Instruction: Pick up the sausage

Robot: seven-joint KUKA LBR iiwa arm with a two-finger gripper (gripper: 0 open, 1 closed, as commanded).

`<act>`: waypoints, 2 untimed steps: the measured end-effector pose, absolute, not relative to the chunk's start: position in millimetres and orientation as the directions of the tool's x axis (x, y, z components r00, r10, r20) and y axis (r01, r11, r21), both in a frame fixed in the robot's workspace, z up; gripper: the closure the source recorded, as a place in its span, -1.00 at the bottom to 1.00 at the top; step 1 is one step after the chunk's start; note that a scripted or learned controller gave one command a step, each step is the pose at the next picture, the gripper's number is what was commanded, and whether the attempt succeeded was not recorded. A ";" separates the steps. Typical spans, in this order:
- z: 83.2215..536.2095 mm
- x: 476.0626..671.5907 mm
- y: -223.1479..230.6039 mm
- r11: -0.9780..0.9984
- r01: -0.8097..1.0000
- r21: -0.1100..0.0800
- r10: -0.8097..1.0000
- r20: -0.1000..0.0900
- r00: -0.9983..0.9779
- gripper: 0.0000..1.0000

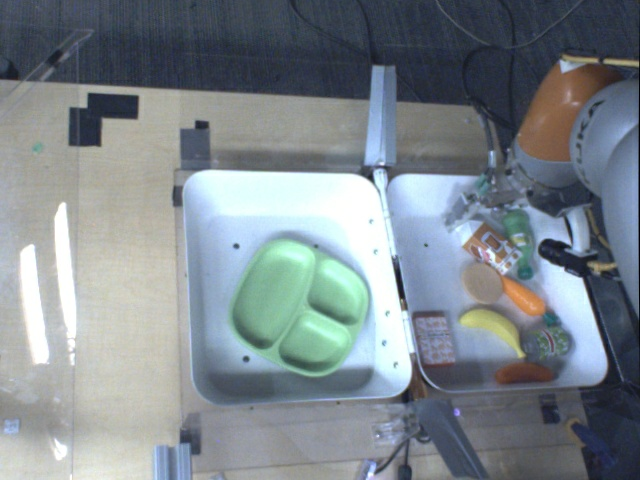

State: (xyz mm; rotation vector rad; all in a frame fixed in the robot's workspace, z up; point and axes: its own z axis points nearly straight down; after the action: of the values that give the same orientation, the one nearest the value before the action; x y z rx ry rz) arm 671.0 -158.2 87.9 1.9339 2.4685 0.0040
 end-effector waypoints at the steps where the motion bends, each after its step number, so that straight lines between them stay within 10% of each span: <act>1: 88.1 635.8 -123.0 0.356 0.934 0.009 0.934 -0.003 -0.356 -1.00; 2: 97.9 670.0 -147.0 0.389 0.921 0.003 0.921 0.001 -0.389 -1.00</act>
State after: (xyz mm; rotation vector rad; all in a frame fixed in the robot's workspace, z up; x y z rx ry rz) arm 670.0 -147.0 97.9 1.7356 2.6182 0.0045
